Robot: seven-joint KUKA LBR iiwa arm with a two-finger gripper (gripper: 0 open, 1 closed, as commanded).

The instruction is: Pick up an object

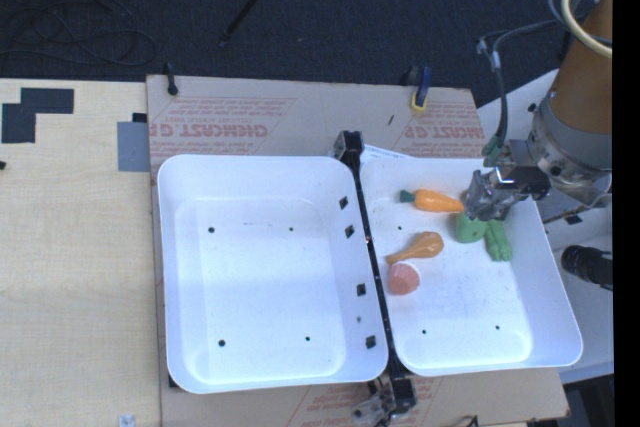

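Two shallow white bins sit side by side on a sheet of printed cardboard (pixel 260 120) that covers part of the light wooden desk (pixel 70 245). The left bin (pixel 185 190) has only small dark holes dotting its floor. The right bin (pixel 545 335) carries all the objects, gathered in its upper half.

A toy carrot (pixel 436 202), orange with a green tip at its left end, lies near the far wall of the right bin. Below it rests a tan toy drumstick (pixel 419 248), tilted, its thin end pointing down-left toward a pink rounded piece (pixel 404 281) that lies just beside that end, perhaps touching it. To the right of the carrot is a green toy (pixel 496 241) (its exact shape is hard to read, partly hidden by the arm).

The grey arm, with its orange band (pixel 590 65) at the upper right, reaches in over the right bin's far right part. The hand (pixel 482 205) hangs directly over the upper part of the green toy, just beside the carrot's right end. Whether its fingers are spread or closed I cannot tell, nor whether they touch the green toy; the metal parts blur together there.

A blue and yellow clamp (pixel 420 89) pins the cardboard's far edge.
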